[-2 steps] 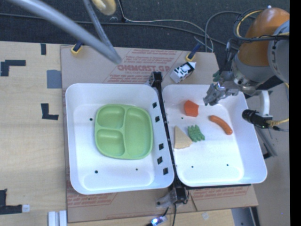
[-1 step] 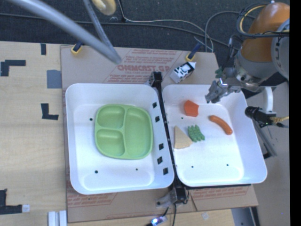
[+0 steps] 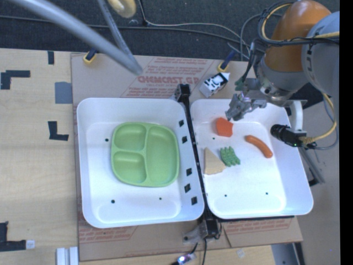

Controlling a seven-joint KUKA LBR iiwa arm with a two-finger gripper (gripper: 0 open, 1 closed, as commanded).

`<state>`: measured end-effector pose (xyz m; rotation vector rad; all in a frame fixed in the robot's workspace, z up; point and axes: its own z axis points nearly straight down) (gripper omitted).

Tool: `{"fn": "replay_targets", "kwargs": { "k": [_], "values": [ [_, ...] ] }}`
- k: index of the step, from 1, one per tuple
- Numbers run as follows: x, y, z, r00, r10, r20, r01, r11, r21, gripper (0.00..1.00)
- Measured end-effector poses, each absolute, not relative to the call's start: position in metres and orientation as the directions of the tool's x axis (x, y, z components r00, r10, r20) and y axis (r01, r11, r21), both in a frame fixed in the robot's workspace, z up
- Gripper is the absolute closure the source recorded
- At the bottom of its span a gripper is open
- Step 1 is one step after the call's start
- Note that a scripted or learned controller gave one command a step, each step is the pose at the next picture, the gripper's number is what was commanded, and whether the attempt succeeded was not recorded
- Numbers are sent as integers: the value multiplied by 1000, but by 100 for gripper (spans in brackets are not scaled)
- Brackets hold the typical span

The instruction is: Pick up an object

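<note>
Gripper (image 3: 236, 110) hangs just above the small orange block (image 3: 223, 127), which sits below and slightly left of it in the right white bin (image 3: 292, 197); I cannot tell its state. I judge an off-centre descent could nudge the block toward the pale wedge (image 3: 212, 162) and green ridged piece (image 3: 230, 156).

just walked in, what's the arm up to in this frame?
The KUKA arm reaches in from the right, with its claw low over the right bin, just above the orange block. Nothing is visibly held. Also in that bin lie a sausage-shaped piece, a green ridged piece and a pale wedge. The left bin holds a green divided plate.
</note>
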<state>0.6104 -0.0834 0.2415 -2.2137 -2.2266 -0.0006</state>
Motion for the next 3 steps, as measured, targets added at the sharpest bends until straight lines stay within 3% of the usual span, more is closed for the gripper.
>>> {"fn": "replay_targets", "kwargs": {
  "k": [3],
  "values": [
    [608,73,217,-6,1000,0,1000,6,-3,100]
  ]
}}
